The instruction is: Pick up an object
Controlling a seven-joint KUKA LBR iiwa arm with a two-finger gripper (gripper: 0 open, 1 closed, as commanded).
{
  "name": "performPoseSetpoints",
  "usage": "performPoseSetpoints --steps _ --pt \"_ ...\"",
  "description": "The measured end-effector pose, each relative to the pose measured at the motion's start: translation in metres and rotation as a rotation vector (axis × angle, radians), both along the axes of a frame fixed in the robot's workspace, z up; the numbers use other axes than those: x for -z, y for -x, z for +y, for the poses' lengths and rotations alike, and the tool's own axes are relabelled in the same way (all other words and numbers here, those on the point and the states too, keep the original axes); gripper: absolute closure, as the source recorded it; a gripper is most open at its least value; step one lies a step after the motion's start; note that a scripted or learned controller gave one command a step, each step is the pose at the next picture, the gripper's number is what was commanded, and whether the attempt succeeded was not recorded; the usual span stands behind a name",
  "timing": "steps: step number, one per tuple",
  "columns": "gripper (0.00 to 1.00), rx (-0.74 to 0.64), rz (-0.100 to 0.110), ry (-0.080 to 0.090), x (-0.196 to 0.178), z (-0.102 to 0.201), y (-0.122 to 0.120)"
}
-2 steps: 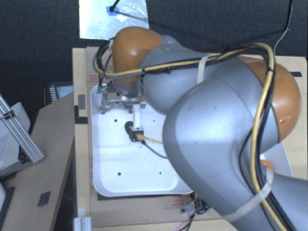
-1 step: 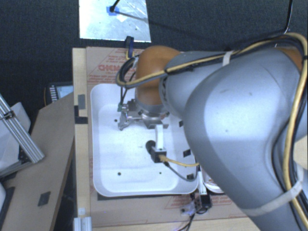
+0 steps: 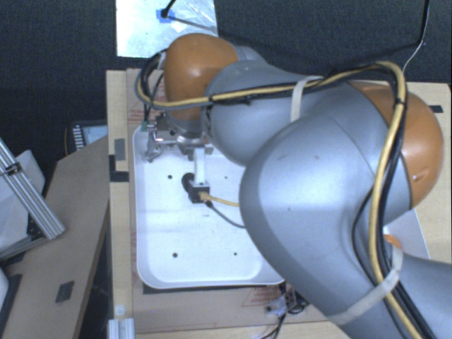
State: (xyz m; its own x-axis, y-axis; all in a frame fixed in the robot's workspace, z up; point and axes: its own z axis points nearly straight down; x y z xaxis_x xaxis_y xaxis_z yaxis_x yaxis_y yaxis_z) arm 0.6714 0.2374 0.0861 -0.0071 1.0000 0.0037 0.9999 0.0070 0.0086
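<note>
The big grey robot arm [image 3: 318, 189] with its orange bands is reaching in from the right and sprawling across most of the tan wooden bench [image 3: 78, 189]. Its wrist is hanging over the far end of the left shallow white plastic bin [image 3: 152, 260]. The metal claw [image 3: 175, 145] is hovering at that far end, close to the bin's back wall and toward its left corner, pointing down at the white floor. The orange wrist joint is covering much of it from this slanted view, so I cannot tell whether the claw is released or clenched.

On the bin floor nearer the camera, a few small dark dots [image 3: 176, 255] are showing against the white.

A small orange patch [image 3: 391, 243] is peeking out at the lower right edge of the arm's thick grey link, beside a sliver of the right white bin [image 3: 418, 228]. So little of it is showing that I cannot tell whether it is a loose object lying in that bin or a part of the robot. It is sitting well apart from the claw, on the opposite side of the view and nearer the camera, with the bulk of the arm lying between the two.

Beyond the bench, a crinkled silver foil sheet [image 3: 176, 27] is lying against the dark background, with a bit of blue tape [image 3: 164, 14] on it. A ribbed aluminium bar [image 3: 28, 200] is slanting along the left edge.
</note>
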Motion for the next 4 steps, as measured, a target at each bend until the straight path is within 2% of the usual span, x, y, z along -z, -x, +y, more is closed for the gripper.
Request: performPoseSetpoints --steps 1,2,3,4 --pt "0.00 0.009 0.017 0.006 0.002 -0.049 0.086" --pt "0.00 0.003 -0.007 0.001 -0.098 -0.046 -0.002" --pt "0.00 0.000 -0.008 -0.002 -0.228 -0.024 0.001" --pt "0.00 0.008 0.014 0.006 -0.116 -0.049 0.004"
